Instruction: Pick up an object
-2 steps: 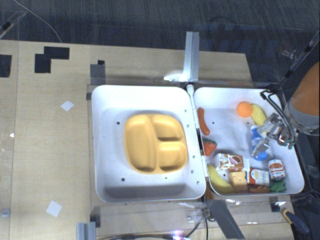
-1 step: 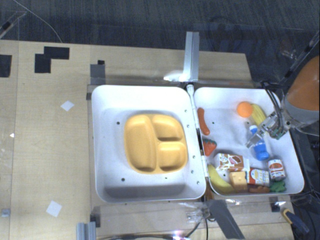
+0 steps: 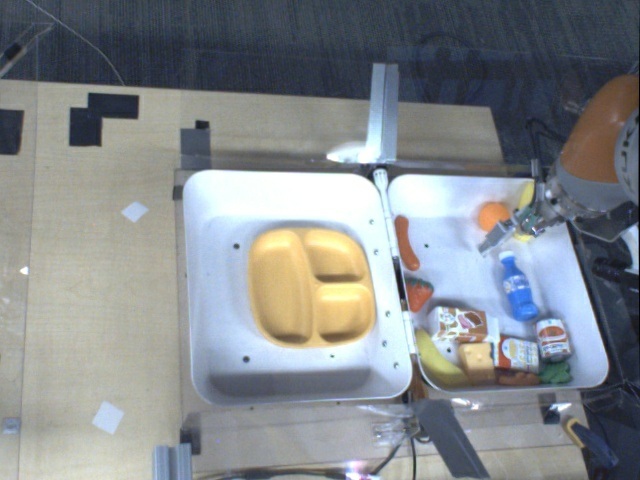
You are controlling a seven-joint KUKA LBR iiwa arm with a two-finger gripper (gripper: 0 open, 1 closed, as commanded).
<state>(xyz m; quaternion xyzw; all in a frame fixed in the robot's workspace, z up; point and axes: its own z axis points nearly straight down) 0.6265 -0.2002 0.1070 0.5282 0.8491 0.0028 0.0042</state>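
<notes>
Pincer: I am hovering over the right bin's far end, beside the orange | grip: cannot tell | target: orange lying alone, apart from the bottle and the packets crowding the near edge, so seeming easiest.

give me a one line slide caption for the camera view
Gripper poised beside an orange in the right bin of toy groceries; yellow divided tray in the left bin.
</notes>
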